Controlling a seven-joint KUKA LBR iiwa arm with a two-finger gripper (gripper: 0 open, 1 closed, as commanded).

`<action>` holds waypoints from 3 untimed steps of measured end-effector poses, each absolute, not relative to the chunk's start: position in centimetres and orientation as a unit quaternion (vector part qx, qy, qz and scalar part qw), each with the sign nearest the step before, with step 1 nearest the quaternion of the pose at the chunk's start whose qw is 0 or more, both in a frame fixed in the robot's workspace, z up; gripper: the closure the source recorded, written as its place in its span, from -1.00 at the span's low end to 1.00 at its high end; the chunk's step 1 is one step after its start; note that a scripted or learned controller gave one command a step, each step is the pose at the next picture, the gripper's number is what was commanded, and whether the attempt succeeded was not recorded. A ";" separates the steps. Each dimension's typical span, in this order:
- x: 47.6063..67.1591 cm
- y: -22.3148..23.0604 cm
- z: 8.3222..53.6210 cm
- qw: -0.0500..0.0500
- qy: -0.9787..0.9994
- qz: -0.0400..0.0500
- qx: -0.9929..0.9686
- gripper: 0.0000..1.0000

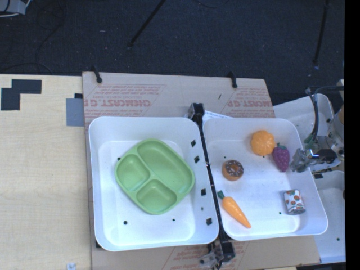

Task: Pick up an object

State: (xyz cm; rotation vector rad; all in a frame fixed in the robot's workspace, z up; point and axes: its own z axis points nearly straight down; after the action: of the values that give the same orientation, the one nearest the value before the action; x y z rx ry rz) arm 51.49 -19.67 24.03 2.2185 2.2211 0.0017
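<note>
The right bin [247, 232] holds several toy foods. An orange [262, 142] lies at the back, with a purple bunch of grapes [281, 157] touching its right side. A chocolate donut [232, 170] sits near the bin's left wall, and a carrot [236, 211] lies in front of it. A small printed can [293, 201] rests at the front right. My gripper [304, 162] hangs at the bin's right rim, just right of the grapes, with nothing visibly held.
The left bin [107, 229] holds a green divided plate [154, 175]. A black divider [205, 179] runs between the two bins. Cardboard lies under them, and a wooden bench top stretches to the left.
</note>
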 end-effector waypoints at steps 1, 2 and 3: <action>51.5 -19.7 26.5 0.000 0.708 0.000 0.707 1.00; 53.8 -13.9 25.8 -0.001 0.709 0.000 0.705 1.00; 55.4 -8.5 24.2 -0.002 0.709 -0.001 0.705 1.00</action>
State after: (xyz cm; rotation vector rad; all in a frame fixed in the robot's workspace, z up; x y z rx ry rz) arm 55.43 -8.47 24.20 2.2197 2.2300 -0.0021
